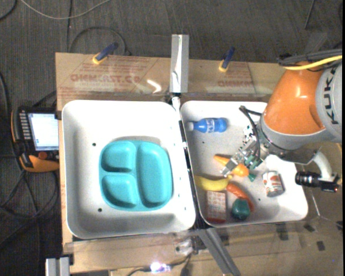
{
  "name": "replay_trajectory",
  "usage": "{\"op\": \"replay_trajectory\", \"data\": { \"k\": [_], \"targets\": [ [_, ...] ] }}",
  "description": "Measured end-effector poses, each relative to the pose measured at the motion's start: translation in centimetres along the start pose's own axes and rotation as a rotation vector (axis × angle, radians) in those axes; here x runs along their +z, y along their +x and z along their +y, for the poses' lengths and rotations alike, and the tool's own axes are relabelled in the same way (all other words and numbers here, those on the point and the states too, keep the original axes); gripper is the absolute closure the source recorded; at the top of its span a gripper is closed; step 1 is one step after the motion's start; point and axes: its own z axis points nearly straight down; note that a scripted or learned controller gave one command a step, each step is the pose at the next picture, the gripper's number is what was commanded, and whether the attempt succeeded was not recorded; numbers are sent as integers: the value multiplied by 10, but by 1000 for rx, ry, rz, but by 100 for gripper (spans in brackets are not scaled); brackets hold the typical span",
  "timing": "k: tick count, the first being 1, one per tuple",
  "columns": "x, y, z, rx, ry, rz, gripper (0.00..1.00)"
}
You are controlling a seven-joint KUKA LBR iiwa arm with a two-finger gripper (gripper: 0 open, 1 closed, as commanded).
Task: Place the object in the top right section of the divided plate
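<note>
Camera view is showing two white bins side by side. A teal divided plate (137, 174) is sitting at the middle of the left bin (75, 154), nothing lying in its sections. Over the right bin (296, 209), the gripper (245, 161) is hanging just above a small orange object (240, 169) near that bin's centre; whether anything is held cannot be told. A blue bottle (210, 125) is lying toward the back edge, a yellow banana (211, 183), a green object (240, 209) and a small can (272, 183) toward the front edge
</note>
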Motion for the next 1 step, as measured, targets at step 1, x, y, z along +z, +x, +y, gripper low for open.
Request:
{"op": "replay_trajectory", "data": {
  "k": [1],
  "targets": [
    [-27,-5,42,6,-1,-2,100]
  ]
}}
